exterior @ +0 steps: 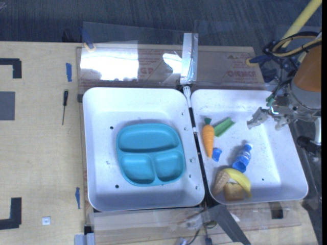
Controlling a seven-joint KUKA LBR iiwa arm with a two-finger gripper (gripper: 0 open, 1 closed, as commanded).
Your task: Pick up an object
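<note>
Locate the gripper above the upper right part of the right bin. Its fingers are spread apart with nothing between them.

All candidate objects lie to the camera view's left of the gripper and nearer the front edge of the bin. The blue bottle is the closest: it sits below and slightly left of the gripper, near but apart from it, with its long axis tilted from upper right to lower left. You should expect the jaws to need to straddle that axis crosswise.

The toy carrot lies further left, close to the bin's left wall, long axis running roughly top to bottom, orange with a green top. A green block lies just beside it, angled. A small blue piece sits near the carrot's lower end. A banana rests at the front edge, yellow and curved.

The left bin holds a blue divided tray.
</note>
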